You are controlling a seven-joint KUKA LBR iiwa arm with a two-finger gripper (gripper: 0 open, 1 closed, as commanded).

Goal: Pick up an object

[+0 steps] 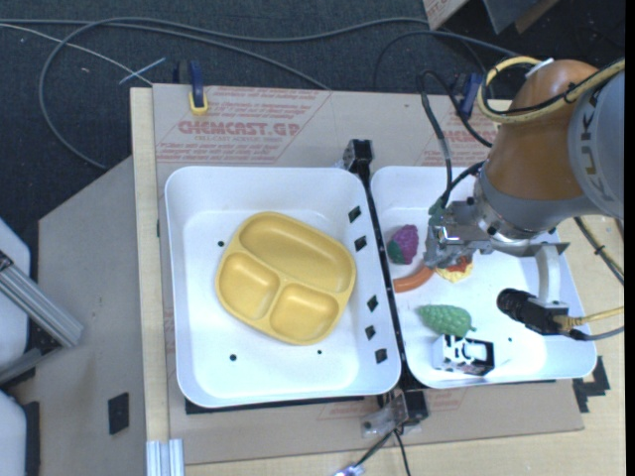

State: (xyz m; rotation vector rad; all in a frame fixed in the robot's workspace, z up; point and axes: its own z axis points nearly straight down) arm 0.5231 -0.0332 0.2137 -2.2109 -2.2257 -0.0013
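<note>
Camera view: gripper [448, 251] hangs low over the right bin [556, 365], can't tell its grip state. Carrot [414, 280] lies just left of it and below, long axis running left-right, slightly tilted. Purple piece [404, 242] sits above the carrot, green piece [444, 317] below it. Carrot looks nearest.

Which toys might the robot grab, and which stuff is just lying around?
For the job:
- gripper
- purple grape-like toy
- orange carrot-like toy
- bumpy green toy
- small black-and-white object

Just lying about:
- yellow divided plastic plate
- blue clamp
- grey cables
</note>
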